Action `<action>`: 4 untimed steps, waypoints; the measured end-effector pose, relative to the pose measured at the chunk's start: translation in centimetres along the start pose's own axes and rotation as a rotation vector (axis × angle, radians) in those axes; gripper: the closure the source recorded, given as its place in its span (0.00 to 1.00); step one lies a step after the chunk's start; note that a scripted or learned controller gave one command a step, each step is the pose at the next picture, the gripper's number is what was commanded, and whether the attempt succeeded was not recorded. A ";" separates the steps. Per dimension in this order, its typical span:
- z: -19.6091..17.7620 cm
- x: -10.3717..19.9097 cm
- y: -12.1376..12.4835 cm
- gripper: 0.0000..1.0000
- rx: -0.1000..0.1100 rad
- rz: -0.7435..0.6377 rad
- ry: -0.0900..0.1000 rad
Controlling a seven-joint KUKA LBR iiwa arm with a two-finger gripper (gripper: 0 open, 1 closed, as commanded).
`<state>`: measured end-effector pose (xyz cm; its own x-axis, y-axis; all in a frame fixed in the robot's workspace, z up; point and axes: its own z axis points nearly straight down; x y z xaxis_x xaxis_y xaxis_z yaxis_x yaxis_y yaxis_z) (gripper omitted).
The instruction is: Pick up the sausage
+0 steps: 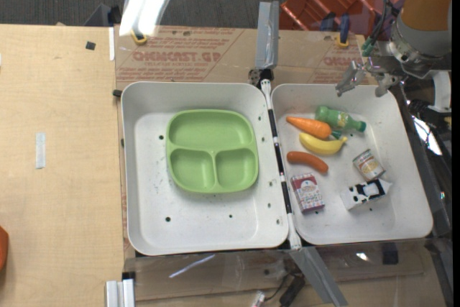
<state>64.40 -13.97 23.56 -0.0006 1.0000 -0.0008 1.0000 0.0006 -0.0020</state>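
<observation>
While the arm (424, 3) sat at the upper right of the camera view, we logged the gripper (366, 79) over the far rim of the right bin (410, 219), near its back edge. Two thin metal fingers (348, 81) showed there, spread apart with nothing between them, so we read it as open and holding nothing. The orange band was visible above the wrist.

The sausage (307, 161) lay flat on the floor of the right bin, on its left side, close to the divider between the bins, long axis running roughly left to right with a slight tilt. It was well apart from the gripper. Just behind it we saw the banana (323, 144), and behind that the carrot (310, 126) touching or nearly touching the green bottle (341, 118); we couldn't tell which. In front of the sausage sat a small red-and-white carton (307, 193), just beside it but not touching. Further right were a small can (368, 165) on its side and a black-and-white carton (366, 193), apart from the sausage.

The left bin (144, 212) held a green divided plate (213, 150) with three compartments, sitting flat near the centre. Both bins rested on a cardboard sheet (194, 54) on the bench (50, 154).
</observation>
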 end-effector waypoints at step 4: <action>13.6 3.6 -8.9 0.00 0.000 -0.060 0.001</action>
<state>55.46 -10.35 9.98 -0.0608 0.9982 -0.0002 0.9981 0.0608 -0.0023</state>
